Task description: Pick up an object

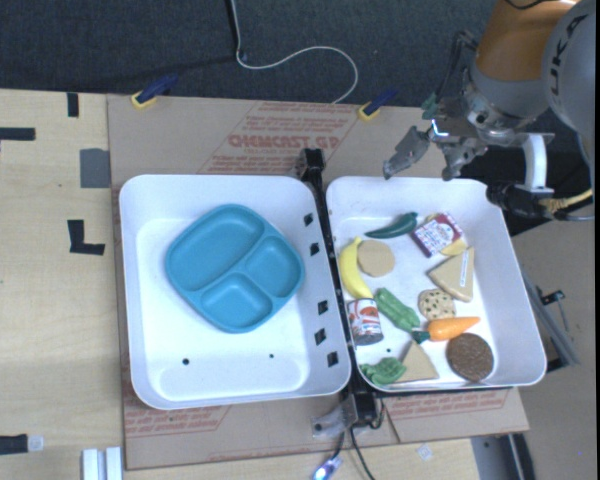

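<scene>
While the gripper [428, 158] hangs open and empty just beyond the far rim of the right bin [520, 298], nothing has been lifted: the banana [352, 268], carrot [450, 328], cookie [470, 356] and other toy food all lie inside, so the whole pick remains.
</scene>
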Available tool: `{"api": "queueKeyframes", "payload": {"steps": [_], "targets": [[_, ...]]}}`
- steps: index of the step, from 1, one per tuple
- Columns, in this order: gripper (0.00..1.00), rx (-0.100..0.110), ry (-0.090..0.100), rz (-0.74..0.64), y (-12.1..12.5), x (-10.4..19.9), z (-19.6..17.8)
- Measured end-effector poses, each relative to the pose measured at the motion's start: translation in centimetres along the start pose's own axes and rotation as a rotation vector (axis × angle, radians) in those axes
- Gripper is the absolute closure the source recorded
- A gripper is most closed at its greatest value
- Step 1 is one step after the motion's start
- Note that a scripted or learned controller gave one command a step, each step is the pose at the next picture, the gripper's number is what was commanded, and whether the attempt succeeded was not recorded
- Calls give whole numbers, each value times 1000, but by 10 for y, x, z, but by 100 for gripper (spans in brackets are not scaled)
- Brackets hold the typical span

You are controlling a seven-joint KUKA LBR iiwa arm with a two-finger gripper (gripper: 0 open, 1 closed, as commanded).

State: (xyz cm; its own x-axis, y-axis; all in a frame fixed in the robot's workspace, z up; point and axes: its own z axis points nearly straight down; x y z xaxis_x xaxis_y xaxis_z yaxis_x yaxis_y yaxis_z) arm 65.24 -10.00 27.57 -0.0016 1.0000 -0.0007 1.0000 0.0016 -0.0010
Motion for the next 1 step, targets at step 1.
{"api": "queueKeyframes", "payload": {"steps": [1], "targets": [[0,2,3,-1,-63,27,-21]]}}
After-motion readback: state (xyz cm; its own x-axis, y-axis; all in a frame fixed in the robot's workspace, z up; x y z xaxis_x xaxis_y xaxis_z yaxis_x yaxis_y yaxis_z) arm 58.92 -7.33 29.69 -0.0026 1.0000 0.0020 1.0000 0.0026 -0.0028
